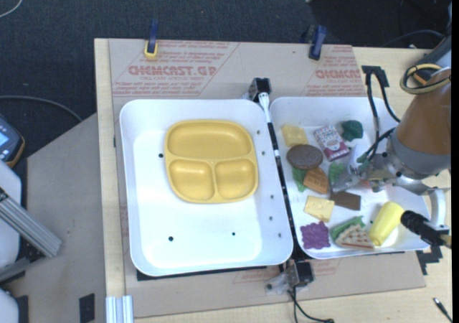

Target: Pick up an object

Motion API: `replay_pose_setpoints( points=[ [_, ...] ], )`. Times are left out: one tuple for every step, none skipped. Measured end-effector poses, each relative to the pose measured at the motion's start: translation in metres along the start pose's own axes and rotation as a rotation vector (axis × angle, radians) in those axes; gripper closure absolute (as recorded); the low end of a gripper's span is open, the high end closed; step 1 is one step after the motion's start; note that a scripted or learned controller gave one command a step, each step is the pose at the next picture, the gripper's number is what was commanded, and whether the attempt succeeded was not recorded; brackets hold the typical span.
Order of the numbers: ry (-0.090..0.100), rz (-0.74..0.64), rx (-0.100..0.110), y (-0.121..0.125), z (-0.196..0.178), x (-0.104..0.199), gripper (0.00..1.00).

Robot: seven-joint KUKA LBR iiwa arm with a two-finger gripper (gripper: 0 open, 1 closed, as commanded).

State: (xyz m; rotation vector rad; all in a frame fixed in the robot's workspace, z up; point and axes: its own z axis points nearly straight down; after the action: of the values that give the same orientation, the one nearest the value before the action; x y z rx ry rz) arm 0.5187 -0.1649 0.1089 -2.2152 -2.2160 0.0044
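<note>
White bins sit side by side on my bench. My left bin (143, 235) has a big yellow tray (211, 159) with three parts. My right bin (287, 110) is full of toy food. My grey and orange arm (424, 133) reaches over it, and my claw (361, 173) hangs low by a brown cookie (306, 156) and a brown block (347, 200). I cannot tell if my claw is open or closed. A yellow corn (384, 222) and purple grapes (314, 235) lie near the front.
</note>
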Motion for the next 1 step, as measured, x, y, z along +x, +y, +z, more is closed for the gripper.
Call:
replay_pose_setpoints(
  points=[
    [-0.001,0.001,-0.003,-0.0004,0.0259,0.0008,0.0]
  ],
)
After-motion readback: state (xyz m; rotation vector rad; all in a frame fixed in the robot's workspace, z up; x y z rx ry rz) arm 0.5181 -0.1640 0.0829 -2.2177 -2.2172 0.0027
